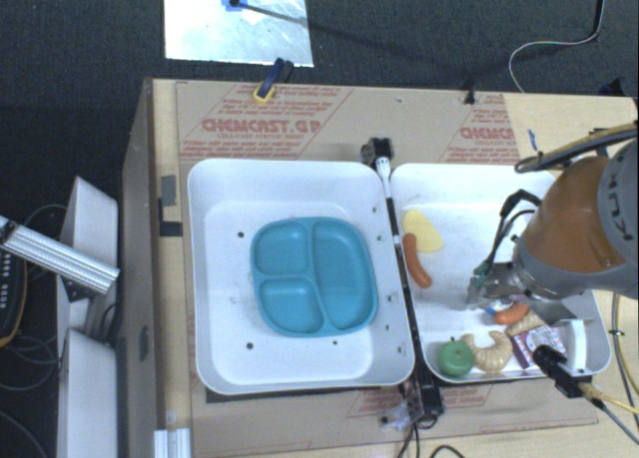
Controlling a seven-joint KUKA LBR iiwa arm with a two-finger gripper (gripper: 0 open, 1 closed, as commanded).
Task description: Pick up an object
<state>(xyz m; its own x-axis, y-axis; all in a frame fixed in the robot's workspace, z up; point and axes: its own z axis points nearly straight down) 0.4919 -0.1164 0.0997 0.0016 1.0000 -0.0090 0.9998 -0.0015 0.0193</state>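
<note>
- Over the right bin [469, 187], the gripper [489, 291] hangs low above the floor, reaching in from the right; I cannot tell how its jaws stand.
- Just beside it lies a small orange carrot-like piece [513, 313], its long axis running left-low to right-high.
- An orange sausage [415, 260] lies near the bin's left wall, long axis top-left to bottom-right, touching a yellow piece [424, 230] above it.
- Along the near edge sit a green apple [456, 357], a tan croissant-like piece [489, 350] and a purple-wrapped item [525, 348], crowded together.
- Bare white floor lies open in the right bin's upper half, between the yellow piece and the arm.
- Alongside, the left bin [230, 197] holds a blue divided plate [314, 275], well apart from its walls.
- Both bins rest on a brown printed board [300, 117]; dark carpet lies beyond.
</note>
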